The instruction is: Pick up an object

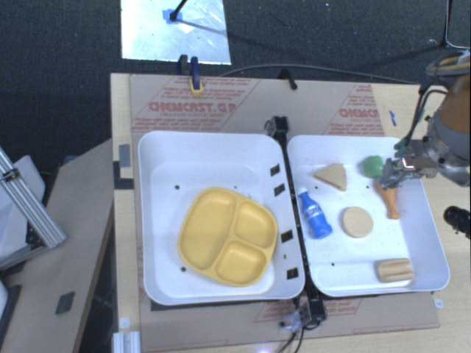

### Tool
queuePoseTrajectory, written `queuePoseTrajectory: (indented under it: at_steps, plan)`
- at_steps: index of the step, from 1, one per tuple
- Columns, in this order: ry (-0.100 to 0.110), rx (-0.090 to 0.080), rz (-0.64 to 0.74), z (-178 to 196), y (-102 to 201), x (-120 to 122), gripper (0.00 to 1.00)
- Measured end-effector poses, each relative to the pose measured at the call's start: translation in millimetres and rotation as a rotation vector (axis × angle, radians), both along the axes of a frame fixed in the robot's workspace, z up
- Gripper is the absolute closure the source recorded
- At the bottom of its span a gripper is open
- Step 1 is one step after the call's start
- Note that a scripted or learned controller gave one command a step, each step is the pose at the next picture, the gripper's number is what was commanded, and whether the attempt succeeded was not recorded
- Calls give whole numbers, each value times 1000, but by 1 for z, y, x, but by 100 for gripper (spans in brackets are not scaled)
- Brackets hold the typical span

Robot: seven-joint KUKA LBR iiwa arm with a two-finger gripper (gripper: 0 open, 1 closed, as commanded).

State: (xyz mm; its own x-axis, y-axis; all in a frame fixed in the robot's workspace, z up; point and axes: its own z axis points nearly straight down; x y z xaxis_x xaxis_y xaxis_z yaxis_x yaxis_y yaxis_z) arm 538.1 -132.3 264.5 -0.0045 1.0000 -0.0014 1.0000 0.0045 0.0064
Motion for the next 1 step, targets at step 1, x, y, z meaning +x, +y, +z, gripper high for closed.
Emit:
queuePoseTrajectory:
  at_steps: [1]
  plan:
    - [4, 3, 5, -16, 54, 2, 100]
